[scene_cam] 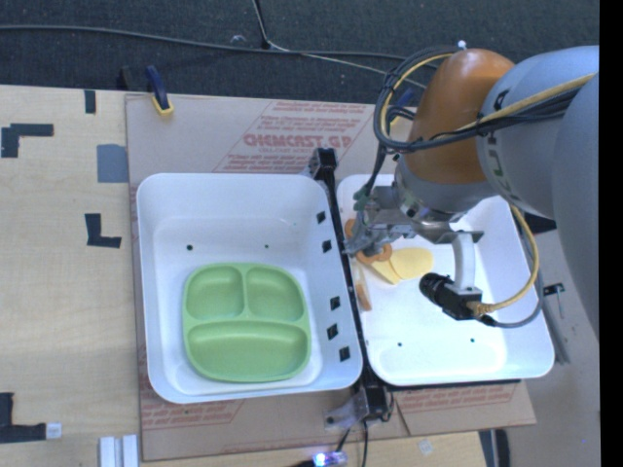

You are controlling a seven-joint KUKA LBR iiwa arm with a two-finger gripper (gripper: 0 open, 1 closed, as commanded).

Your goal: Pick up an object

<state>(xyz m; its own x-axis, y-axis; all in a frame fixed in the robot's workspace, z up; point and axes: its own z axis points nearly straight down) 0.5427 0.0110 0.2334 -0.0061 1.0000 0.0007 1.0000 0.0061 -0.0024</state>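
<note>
**Tool low over yellow pieces in right bin**

The tool (368, 233) sits low at the right white plastic bin's (506, 358) left wall, beside flat yellow and orange pieces (404, 263). Its grip cannot be told. A green divided plastic tray (245, 321) lies in the left white bin (161, 202).

A single fixed camera is looking down at a slant from above the bench (58, 261), taking in both white bins (156, 212) side by side, with the arm (526, 115) entering from the right.

Robotics lab: taped bench (58, 290) (cables (258, 13) overhead), bins (156, 202)
</note>
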